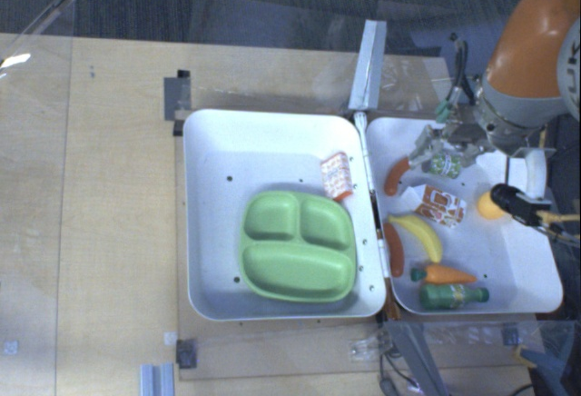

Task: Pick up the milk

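Two small cartons could be the milk. A white carton with red print [336, 174] leans against the right wall of the left bin [209, 203]. A white carton with orange-brown print [442, 206] lies flat in the middle of the right bin [545, 276]. My gripper [448, 155] hangs over the back of the right bin, above and behind that second carton. Directly under the gripper sits a small green-and-white object [446, 166]; whether the gripper touches it is unclear.
A green divided plate [298, 246] fills the left bin's front. The right bin also holds two sausages [397, 174] [395, 249], a banana [422, 234], a carrot [447, 274], a green bottle [454, 296] and a yellow fruit [491, 206].
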Tool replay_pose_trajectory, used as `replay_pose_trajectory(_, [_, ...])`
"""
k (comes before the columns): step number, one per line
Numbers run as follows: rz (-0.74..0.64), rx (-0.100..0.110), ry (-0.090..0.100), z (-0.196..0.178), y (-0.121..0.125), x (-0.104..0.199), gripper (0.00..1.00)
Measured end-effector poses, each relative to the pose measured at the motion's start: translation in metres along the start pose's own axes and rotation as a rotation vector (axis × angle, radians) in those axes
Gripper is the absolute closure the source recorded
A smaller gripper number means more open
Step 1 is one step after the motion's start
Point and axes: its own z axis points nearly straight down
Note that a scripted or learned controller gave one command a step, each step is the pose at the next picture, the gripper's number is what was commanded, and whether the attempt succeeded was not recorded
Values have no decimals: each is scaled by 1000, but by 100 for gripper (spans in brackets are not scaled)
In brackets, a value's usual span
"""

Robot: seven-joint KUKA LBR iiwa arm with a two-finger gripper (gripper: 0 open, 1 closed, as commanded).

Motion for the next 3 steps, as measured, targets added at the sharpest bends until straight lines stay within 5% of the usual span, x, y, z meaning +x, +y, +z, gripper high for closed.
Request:
replay_pose_trajectory(1, [-39,-36,-9,122,-31,-39,0])
replay_pose_trajectory(2, [-40,-48,-14,108,-27,-40,100])
replay_pose_trajectory(3, [-104,-6,0,-7,-10,36,100])
